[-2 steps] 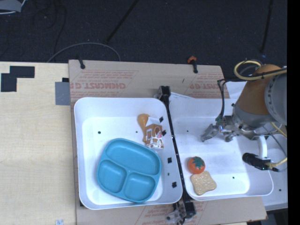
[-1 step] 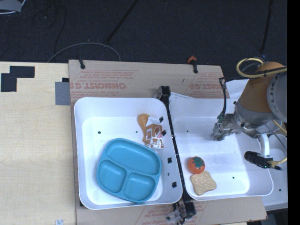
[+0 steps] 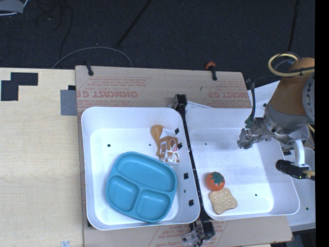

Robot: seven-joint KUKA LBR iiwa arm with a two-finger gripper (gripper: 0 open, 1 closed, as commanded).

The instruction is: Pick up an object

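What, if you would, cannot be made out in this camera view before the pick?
- Gripper: too small and blurred in the camera view to tell its state.
- Arm: cut off by the right edge.
- Patterned toy beside the blue tray: too small to identify.

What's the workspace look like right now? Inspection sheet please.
Surface: two white bins, left bin and right bin, on a cardboard sheet over a wooden bench.
Job's things: blue divided plate, small brown-and-white packet, tan piece in left bin; tomato toy and toast slice in right bin.
Clutter: nothing seen.
Grippers: gripper above right bin, carrying nothing visible.
Cables: yellow loop on arm; dark cables on floor.
Surroundings: dark floor.
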